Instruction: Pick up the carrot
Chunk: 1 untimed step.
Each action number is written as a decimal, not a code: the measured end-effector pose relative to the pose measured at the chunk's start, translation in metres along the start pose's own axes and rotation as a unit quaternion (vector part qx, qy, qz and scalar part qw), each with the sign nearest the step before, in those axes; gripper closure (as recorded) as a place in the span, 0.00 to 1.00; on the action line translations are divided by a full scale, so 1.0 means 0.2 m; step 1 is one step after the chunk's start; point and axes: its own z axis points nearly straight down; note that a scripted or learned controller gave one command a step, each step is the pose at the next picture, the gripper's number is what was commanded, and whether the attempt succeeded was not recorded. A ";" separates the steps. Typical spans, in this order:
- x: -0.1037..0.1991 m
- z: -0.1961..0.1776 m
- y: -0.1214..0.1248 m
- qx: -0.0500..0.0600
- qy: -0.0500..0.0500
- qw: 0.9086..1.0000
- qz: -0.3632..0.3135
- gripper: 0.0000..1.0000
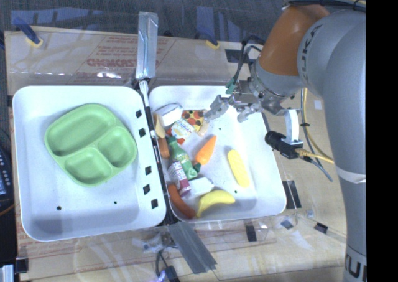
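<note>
The carrot point(206, 149) is a small orange cone lying in the middle of the right bin point(264, 169), its tip pointing down-left toward a green bottle point(180, 157). My gripper point(231, 109) hangs over the back of that bin, up and to the right of the carrot and apart from it. Its two fingers point(217, 106) are spread open with nothing between them.
Toy food crowds the right bin's left side: a white packet point(169, 112), a pizza slice point(194, 119), a sausage point(163, 147) and a banana point(216, 200). A yellow corn-like piece point(238, 167) lies right of the carrot. The left bin point(37, 212) holds a green divided plate point(91, 142).
</note>
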 end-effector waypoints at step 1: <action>-0.16 0.59 -0.06 -0.004 -0.001 0.999 -0.049 0.00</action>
